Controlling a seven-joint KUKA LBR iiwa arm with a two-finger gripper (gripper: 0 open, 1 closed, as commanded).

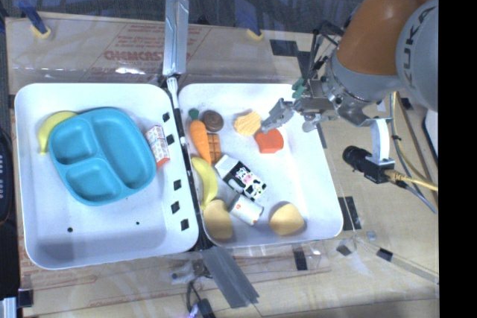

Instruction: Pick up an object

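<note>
Red plastic block [270,141] sits in right white bin [317,182], just below my claw [277,115]. Claw state: cannot tell. Risk: yellow wedge [247,122] beside block, crowded grasp may slip.

Bright, even light; soft, slightly blurry.

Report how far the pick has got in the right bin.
Done: the gripper has reached into the right bin and sits low among the items, just above the red piece and beside the yellow-orange piece. In hand: nothing visibly sits between its fingers. Left: close on one item and lift it; the carrot, banana and the rest lie on the bin floor.
</note>
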